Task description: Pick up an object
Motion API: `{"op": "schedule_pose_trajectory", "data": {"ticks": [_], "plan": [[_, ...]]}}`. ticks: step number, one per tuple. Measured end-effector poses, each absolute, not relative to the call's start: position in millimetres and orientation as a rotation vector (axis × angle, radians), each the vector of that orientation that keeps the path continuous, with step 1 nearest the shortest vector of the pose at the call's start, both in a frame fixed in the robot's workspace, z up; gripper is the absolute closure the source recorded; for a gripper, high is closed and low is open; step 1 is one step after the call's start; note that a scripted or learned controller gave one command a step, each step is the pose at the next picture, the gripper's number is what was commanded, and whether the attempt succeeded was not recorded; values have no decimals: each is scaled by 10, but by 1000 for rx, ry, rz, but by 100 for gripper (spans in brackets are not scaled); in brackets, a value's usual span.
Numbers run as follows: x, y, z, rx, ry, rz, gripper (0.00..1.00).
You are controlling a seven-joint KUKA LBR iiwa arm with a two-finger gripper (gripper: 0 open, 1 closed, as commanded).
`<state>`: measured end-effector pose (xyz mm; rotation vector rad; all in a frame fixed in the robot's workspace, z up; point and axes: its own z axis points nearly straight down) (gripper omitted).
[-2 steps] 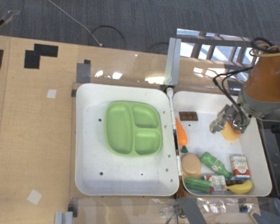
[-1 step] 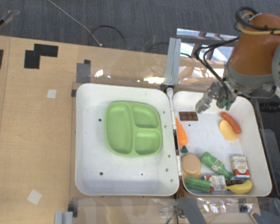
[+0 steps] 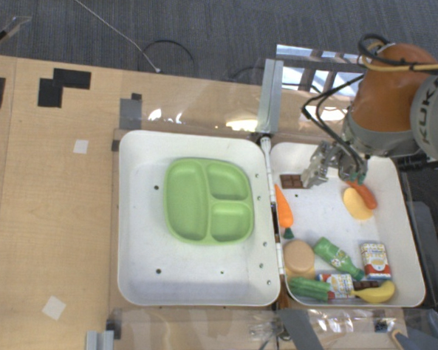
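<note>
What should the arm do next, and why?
Probably drop straight down toward the brown block. The tool hangs in the right bin near the block with nothing visibly held, and the other toys sit farther off, toward the near edge.

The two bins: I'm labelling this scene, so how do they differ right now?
The left bin holds one green divided plate; the right bin holds many small toy foods, such as a carrot and a banana. The pincer is over the right bin, not the left. Both are shallow and white.
</note>
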<state>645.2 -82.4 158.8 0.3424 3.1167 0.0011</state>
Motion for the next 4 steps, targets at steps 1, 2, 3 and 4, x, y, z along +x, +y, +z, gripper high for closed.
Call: {"op": "schedule_pose_trajectory", "data": {"ticks": [1,2,3,4], "plan": [[6321,-1454,1587,84,3131,-3,100],[5466,-2094,1529,-127,3132,-6,100],[5482,-2056,1529,-135,3130,-3,0],[6073,-1946,901,-162,3121,-6,0]]}}
